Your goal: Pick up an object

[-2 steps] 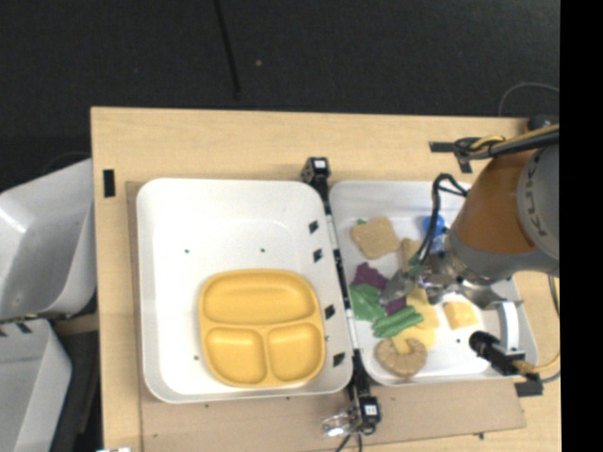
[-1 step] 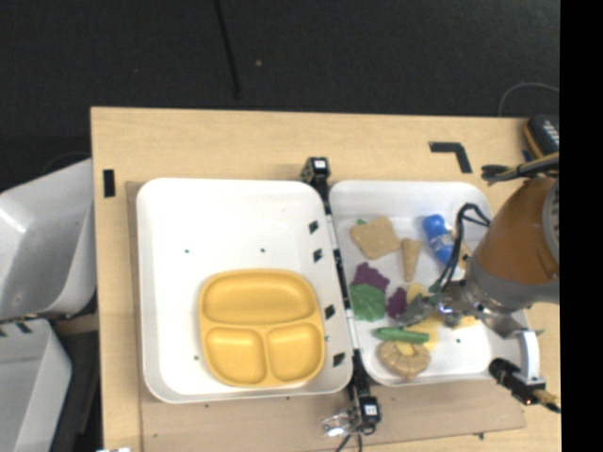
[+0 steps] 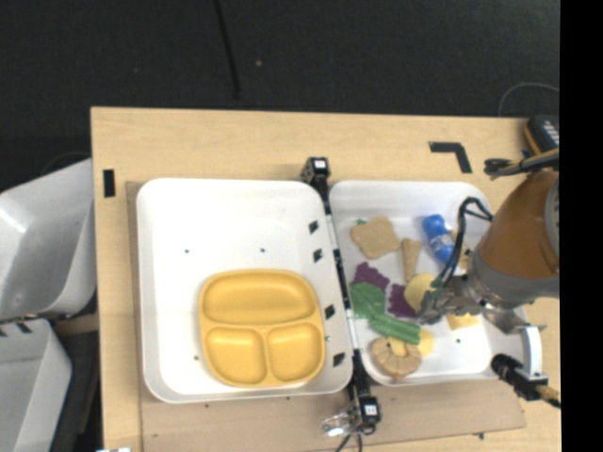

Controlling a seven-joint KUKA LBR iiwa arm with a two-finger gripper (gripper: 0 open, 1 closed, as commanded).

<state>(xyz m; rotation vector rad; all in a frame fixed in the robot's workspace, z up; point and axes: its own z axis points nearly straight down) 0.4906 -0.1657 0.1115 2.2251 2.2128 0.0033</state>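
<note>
A pale wooden bench [image 3: 236, 139] bears two white bins. In the right bin [image 3: 405, 196] the gripper [image 3: 435, 301] is down among toy food [image 3: 386, 309]; its grip I cannot tell. Next, seemingly, a lift.

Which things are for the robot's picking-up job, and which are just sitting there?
For the job: gripper, toy bread, blue bottle, green toy, purple grapes, bagel.
Just there: yellow tray, left bin.

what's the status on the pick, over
Gripper low in right bin, among the toy food. Nothing seen held. Purple grapes, green piece and yellow piece crowd it. Yellow tray in left bin.
</note>
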